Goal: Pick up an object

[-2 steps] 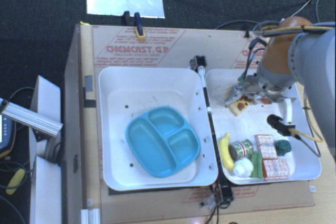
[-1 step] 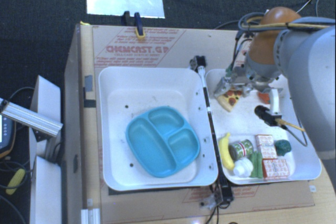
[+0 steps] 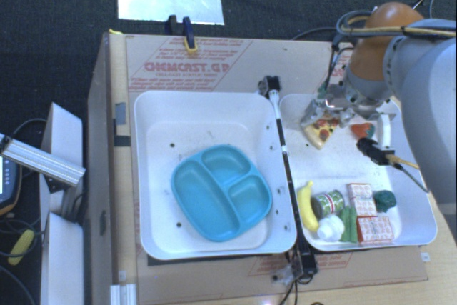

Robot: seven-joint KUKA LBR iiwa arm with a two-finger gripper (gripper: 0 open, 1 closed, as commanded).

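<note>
In the right bin (image 3: 414, 225) a toy pizza slice (image 3: 323, 131) lies near the far left corner. My gripper (image 3: 323, 109) hangs right over its far end, close to it or touching it, with the grey arm and orange band (image 3: 378, 46) rising behind. Along the bin's front lie a yellow banana (image 3: 307, 205), a small can (image 3: 329, 203), a white bottle (image 3: 330, 228), two red-and-white boxes (image 3: 361, 198) (image 3: 374, 228) and a dark green lump (image 3: 385, 200). A small red piece (image 3: 362, 130) sits to the right of the pizza slice.
The left bin (image 3: 164, 132) holds a blue divided plate (image 3: 221, 191). A black cable with a plug (image 3: 377, 152) hangs over the right bin's middle. A black-tipped rod (image 3: 278, 125) runs along the wall between the bins.
</note>
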